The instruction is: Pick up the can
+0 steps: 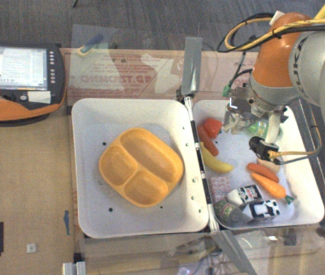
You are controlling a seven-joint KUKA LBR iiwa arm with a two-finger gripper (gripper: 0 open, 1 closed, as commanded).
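The can (229, 211) lies on its side in the near left corner of the right bin (310, 206); it is dark with a greenish label and a silvery end. My gripper (238, 121) hangs over the far part of the same bin, just right of a red tomato-like toy (211, 127). It is well away from the can, with the banana (216, 162) in between. The wrist and cables hide the fingertips.
Two black-and-white cartons (246, 195) (264, 209) sit right beside the can. Two carrots (269, 183) lie at the bin's right. The left bin (88, 153) holds an orange divided plate (141, 166). A teach pendant (19, 79) rests far left.
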